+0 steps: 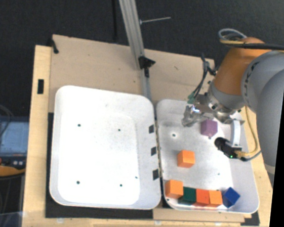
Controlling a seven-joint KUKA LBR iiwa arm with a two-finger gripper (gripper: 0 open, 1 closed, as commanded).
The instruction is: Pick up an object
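Grey arm [261, 73] bent down over right bin [244, 173]; tool [198, 117] beside purple block [209, 127], grip state indiscernible.

Grey arm [266, 94] from the right, gripper [198, 118] low, pointing down.

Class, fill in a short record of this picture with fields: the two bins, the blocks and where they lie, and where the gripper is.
left bin: white, shallow
right bin: white, holds the blocks
purple block: far part of right bin, just below the gripper
lone orange block: middle of right bin
near row, left to right: orange block, green block, orange pair, blue block
gripper: over the right bin's far end
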